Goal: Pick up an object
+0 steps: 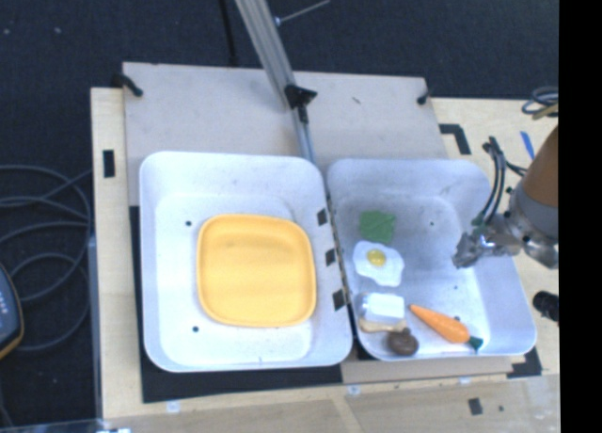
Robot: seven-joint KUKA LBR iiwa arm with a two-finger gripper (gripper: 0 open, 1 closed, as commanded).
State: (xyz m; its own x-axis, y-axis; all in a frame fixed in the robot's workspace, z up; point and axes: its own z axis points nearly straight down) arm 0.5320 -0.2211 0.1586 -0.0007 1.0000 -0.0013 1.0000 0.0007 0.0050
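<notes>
Toy carrot (440, 324): lies slantwise near the front of the right bin (428, 186), the closest piece to the arm.
Neighbours: white block (384, 307), brown lump (403, 343), fried-egg toy (377, 264) and green piece (378, 226), all to its left.
Left bin (165, 233): bears a yellow plate (256, 269).
Gripper (467, 254): at the right bin's right wall, above the floor, carrying nothing; spread cannot be told.
Risk: descending here may hit the wall or close on air.
Hard to see: fingertips blurred; arm cut off at right.
</notes>
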